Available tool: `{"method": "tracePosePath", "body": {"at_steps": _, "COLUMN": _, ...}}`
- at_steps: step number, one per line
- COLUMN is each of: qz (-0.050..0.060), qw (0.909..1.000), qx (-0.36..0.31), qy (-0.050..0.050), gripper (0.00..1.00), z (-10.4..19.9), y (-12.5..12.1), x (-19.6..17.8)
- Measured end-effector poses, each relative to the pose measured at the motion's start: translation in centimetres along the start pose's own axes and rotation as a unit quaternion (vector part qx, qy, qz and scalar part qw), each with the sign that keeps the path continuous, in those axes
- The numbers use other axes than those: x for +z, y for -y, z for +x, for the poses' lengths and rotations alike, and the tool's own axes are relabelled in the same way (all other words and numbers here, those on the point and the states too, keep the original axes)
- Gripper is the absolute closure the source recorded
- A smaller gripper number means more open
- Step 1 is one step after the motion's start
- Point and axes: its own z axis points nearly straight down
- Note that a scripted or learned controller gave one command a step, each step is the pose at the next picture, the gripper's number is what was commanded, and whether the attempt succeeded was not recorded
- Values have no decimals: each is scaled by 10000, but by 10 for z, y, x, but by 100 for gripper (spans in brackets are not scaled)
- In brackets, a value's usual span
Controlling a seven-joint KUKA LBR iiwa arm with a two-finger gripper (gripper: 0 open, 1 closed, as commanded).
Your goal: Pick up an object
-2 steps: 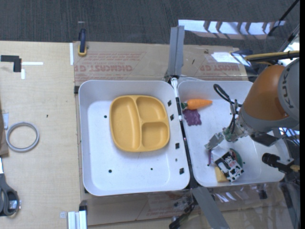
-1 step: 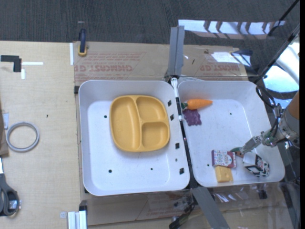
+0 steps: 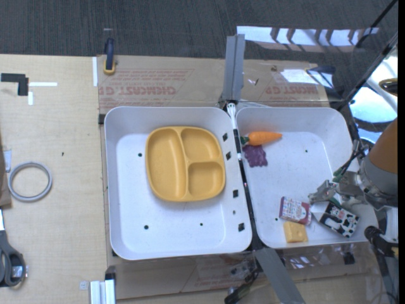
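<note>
Nearest the camera, at about 5 o'clock in the right bin point(image 3: 297, 120), three small items cluster: a yellow cheese-like wedge point(image 3: 295, 232) by the near rim, a pink-and-white packet point(image 3: 295, 210) just beyond it and touching or nearly so, and a black-and-white patterned box point(image 3: 338, 221) off toward 4 o'clock. The gripper point(image 3: 330, 192) sits low over this corner, coming in from 3 o'clock, metal fingers angled toward the packet and box. Cannot tell whether the jaws are open or closed; the tips blur into the clutter, and nothing shows plainly between them. Judgement: approach stage, pick not yet made. Any of the three would serve as the object; the box lies closest to the tips. To do it well, centre on one item alone, keep the fingers clear of the neighbours and bin wall, go down square, close fully before lifting. The flat packet looks the hardest to get under. Farther back, at 11 o'clock in the same bin, an orange carrot point(image 3: 264, 137) lies with a purple grape bunch point(image 3: 255, 156) just beside it. In the left bin point(image 3: 126, 189), a yellow divided plate point(image 3: 185, 163) rests centre, well apart.
</note>
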Motion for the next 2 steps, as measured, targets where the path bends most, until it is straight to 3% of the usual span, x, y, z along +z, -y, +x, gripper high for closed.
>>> {"method": "tracePosePath", "body": {"at_steps": 1, "qz": -20, "qw": 9998, "qx": 174, "qy": 79, "gripper": 0, "z": 46, "y": -89, "x": 0}}
{"method": "tracePosePath", "body": {"at_steps": 2, "qz": -18, "qw": 9972, "qx": 741, "qy": 76, "gripper": 0, "z": 23, "y": -37, "x": -94}}
